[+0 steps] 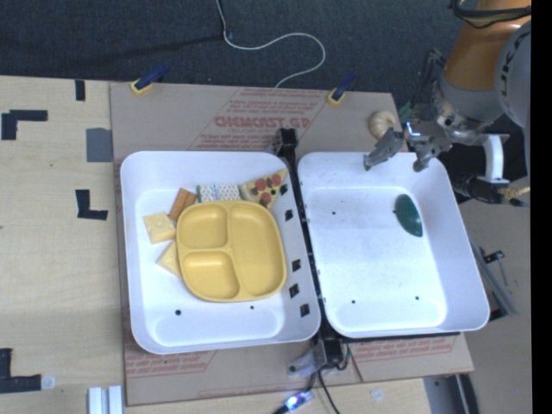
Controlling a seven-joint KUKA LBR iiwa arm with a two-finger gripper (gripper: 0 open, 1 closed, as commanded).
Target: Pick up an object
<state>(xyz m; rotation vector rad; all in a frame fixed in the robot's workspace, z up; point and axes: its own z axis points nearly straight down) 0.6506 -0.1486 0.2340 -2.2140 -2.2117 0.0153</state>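
Cardboard underlies both bins; I see the gripper (398, 151) spread wide, empty, above a thin, probably light green piece (409, 215); I'd pinch its narrow width.

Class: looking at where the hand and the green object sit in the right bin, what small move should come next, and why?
Probably lower the hand toward the green object. The hand sits open at the right bin's far rim with nothing between its fingers, and the object lies apart from it.

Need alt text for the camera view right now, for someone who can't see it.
The open gripper hangs over the right bin's far rim, holding nothing; a dark green object lies in that bin. The left bin holds a yellow divided plate among small items.
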